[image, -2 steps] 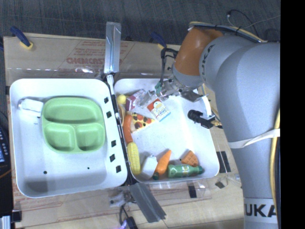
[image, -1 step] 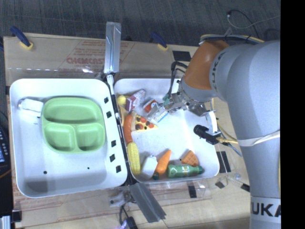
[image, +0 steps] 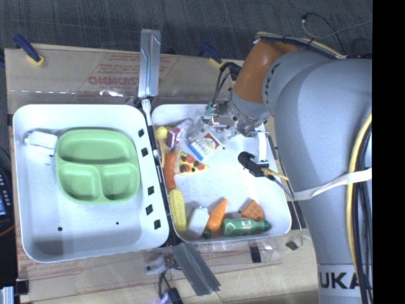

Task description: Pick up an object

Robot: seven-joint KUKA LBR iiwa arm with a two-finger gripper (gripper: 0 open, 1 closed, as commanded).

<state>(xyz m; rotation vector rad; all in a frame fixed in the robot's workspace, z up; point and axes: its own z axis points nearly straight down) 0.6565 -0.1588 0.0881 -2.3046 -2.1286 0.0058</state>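
Note:
My gripper (image: 214, 124) hangs low over the far part of the right bin (image: 266, 189). Just below it, toward the front left, lies a small white carton with red and blue print (image: 204, 145). A clear pinkish packet (image: 180, 132) lies to its left. I see nothing between the fingers. Along the bin's left wall lie a yellow piece (image: 162, 132), a long orange sausage shape (image: 169, 170) and a corn cob (image: 177, 209). A pizza slice (image: 190, 163) lies beside the sausage shape.
Along the right bin's front wall are a white cup (image: 198, 219), a carrot (image: 216, 213), a green bottle (image: 243, 227) and an orange wedge (image: 253, 209). The left bin (image: 38, 233) holds a green divided plate (image: 98, 164) and a white piece (image: 41, 139).

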